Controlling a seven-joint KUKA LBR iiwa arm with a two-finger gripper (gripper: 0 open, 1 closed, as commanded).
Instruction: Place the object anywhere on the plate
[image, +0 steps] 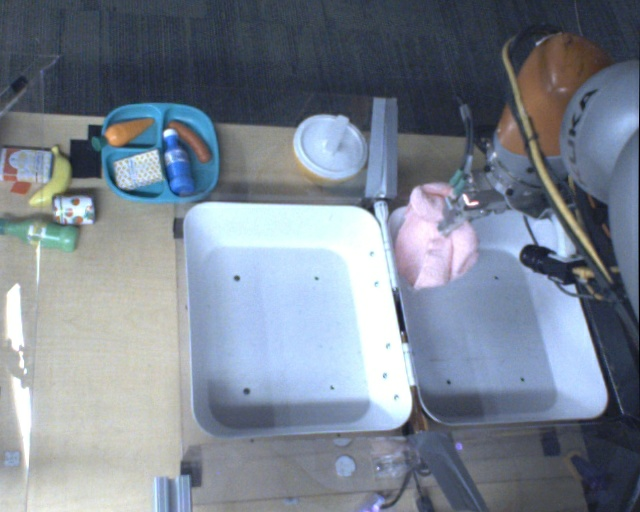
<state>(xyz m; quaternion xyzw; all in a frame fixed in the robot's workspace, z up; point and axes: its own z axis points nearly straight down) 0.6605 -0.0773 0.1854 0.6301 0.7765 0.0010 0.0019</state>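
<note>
Pincer (462, 205) fingertips hidden against pink cloth (435, 250), arm (590, 110) cut off at right edge

The pale wooden bench (90, 330) carries two shallow white plastic bins: one (290, 318) at centre, the other (505, 335) at three o'clock. A blue divided tray (160, 152) and small toys (45, 200) sit toward ten o'clock, a round white lidded container (330, 147) at twelve.

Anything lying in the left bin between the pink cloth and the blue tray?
No. In the camera view, the left bin shows only bare white floor between the pink cloth and the blue tray.
</note>
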